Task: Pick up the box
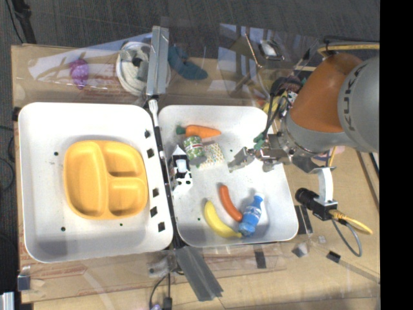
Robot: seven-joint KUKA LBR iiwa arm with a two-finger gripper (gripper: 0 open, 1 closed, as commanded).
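The box [209,154], a small speckled green-and-white pack, lies in the upper middle of the right white bin [277,202], just below the carrot [202,132]. A green-topped round item [193,148] sits against the box's left side. My gripper [248,160] hangs over the right bin, a short way to the right of the box and apart from it. Nothing shows in its grasp. The grey arm with its orange band [319,102] comes in from the right.
Lower in the right bin lie a red sausage [226,201], a banana [217,219] and a blue bottle [251,214]. A small black-and-white object [181,168] rests by the divider. The left bin [39,237] holds a yellow sectioned tray [106,177].
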